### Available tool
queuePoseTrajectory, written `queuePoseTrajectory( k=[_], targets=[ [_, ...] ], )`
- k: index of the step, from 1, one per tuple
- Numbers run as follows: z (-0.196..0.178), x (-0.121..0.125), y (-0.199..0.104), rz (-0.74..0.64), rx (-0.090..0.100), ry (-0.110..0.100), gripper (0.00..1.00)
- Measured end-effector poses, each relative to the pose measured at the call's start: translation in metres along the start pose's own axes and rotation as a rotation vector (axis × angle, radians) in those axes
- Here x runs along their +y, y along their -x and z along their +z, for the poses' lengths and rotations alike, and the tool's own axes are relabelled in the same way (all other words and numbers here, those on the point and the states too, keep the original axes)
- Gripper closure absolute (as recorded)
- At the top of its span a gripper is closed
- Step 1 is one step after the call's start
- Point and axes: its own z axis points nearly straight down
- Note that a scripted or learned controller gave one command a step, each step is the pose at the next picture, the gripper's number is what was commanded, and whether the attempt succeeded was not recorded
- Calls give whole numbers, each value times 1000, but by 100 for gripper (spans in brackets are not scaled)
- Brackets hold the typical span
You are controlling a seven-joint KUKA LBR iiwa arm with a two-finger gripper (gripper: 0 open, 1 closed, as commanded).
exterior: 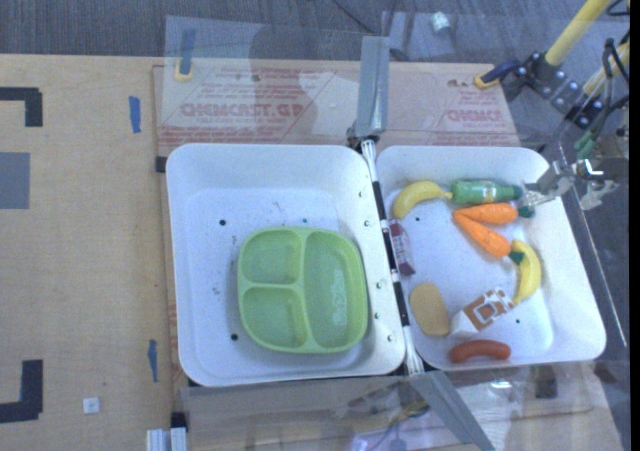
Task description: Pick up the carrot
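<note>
Two shallow white bins sit side by side on the wooden bench [80, 269]. The left bin [200, 179] carries a green divided tray [300, 289], three compartments, lying flat toward the bin's near side. Over in the right bin [575, 324] there's a crowd: a banana [418, 196] curves at the far-left corner, a green bottle [484, 189] lies on its side just beside it, and a second banana [526, 273] runs along the right wall. Nearer, a tan oval, possibly a potato [431, 308], rests by a small white-and-orange carton [485, 309], with a red sausage [479, 350] at the near edge.
</note>
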Motion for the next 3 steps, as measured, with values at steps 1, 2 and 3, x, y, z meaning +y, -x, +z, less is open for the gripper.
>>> queuePoseTrajectory(
  k=[1,2,3],
  targets=[
    [153,-8,-45,216,0,-1,0],
    [40,-32,-23,216,-1,1,0],
    [182,-1,-53,155,-1,8,0]
  ],
)
